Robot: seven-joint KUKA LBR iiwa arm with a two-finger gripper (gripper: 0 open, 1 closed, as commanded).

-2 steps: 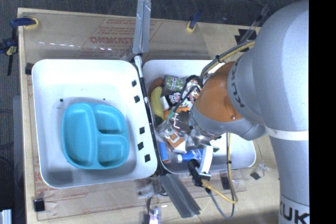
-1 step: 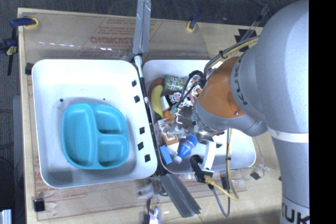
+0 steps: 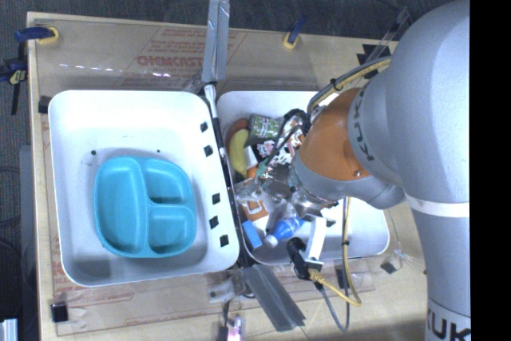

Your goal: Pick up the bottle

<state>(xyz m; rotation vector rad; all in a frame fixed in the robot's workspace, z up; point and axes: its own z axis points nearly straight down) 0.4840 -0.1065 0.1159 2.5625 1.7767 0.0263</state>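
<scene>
From above, the bench (image 3: 120, 40) carries 2 shallow white bins side by side. The left bin (image 3: 72, 132) holds a blue divided plate (image 3: 145, 206) with 3 compartments, lying flat toward the near side of the bin. The right bin (image 3: 375, 231) is crowded at its left half: a yellow banana-like item (image 3: 238, 152) lies against the wall shared with the left bin, a small dark printed packet (image 3: 264, 126) sits just beside it toward the far side, and an orange-and-white item (image 3: 254, 208) lies nearer the front. The bottle (image 3: 284, 229), clear with a blue cap end, lies on its side near the front wall of the right bin, next to a small blue object (image 3: 252, 235). The grey arm (image 3: 431, 92) reaches in from the right, its orange band (image 3: 331, 144) low over the clutter, and the gripper (image 3: 275, 186) is buried among the items just behind the bottle. Whether it is released or clenched cannot be told; nothing is visibly caught in it.
</scene>
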